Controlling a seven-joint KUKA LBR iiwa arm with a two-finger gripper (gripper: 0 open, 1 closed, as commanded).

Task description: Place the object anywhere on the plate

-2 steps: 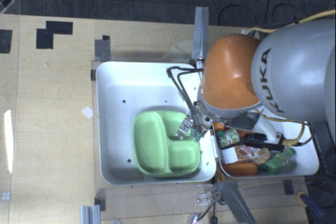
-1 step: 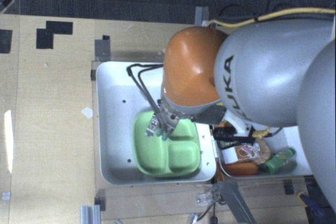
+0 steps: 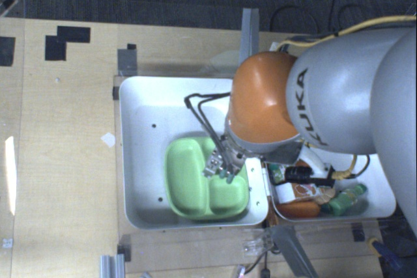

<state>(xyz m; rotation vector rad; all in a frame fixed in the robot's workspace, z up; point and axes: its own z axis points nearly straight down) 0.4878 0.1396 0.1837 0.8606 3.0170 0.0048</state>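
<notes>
Camera view, near to far. Nearest, the right-hand bin holds a jumble of small items: a green bottle-like object, a reddish-orange item and a labelled packet; which of these is the task's object cannot be told. The left-hand bin holds the green plate, two-lobed, with its long axis running left to right. The gripper hangs directly over the plate's right half; whether it is spread or pinching anything cannot be told. Any release would land on the plate. Behind it, the arm's orange band reaches in from the right.
</notes>
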